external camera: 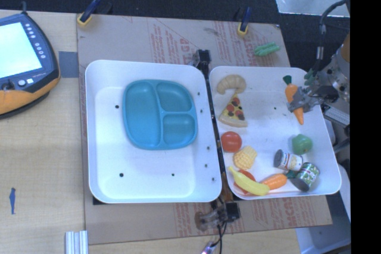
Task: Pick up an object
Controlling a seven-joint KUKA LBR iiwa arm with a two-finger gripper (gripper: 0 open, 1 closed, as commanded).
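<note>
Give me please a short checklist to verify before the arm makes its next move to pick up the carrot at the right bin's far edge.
1. The pincer is above the right white bin: ok.
2. The pincer is at the small orange toy carrot with a green top: ok, they overlap in the camera view.
3. The carrot sits between the pincer's fingers: cannot tell.
4. The carrot has room around it: ok, the round green toy lies apart from it, nearer the camera.
5. The carrot is away from the bin wall: not ok, it lies near the far right rim.
6. The teal divided plate is out of the way: ok, it is in the left bin.
</note>
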